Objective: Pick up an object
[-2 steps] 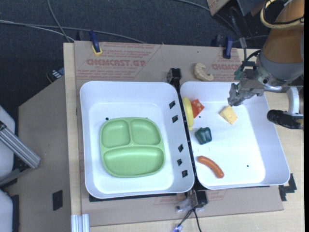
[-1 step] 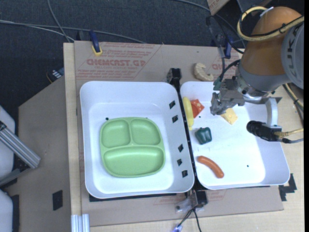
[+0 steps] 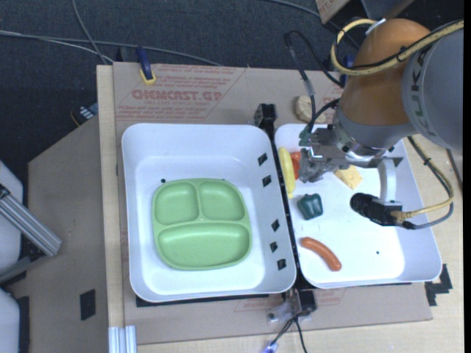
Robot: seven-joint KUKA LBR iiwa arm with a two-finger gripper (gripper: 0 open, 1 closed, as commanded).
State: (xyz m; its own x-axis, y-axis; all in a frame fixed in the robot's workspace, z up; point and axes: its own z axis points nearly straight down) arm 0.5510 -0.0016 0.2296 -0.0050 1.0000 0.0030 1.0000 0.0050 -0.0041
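Observation:
My gripper [image 3: 313, 169] hangs low over the upper left part of the right bin [image 3: 383, 267], its fingers hidden by the wrist. Right beside it on the left lie a yellow banana-like piece [image 3: 285, 170] along the bin's left wall and a small red piece [image 3: 296, 163]. A yellow cheese-like wedge [image 3: 348, 176] shows just right of the gripper. Below it sits a green pepper [image 3: 310, 206]. Further toward the front lies an orange-red sausage [image 3: 321, 252].
The left bin [image 3: 140, 197] holds a green divided plate [image 3: 202, 223]. A beige lump [image 3: 304, 107] rests on the cardboard behind the right bin. The arm covers the right bin's back right corner.

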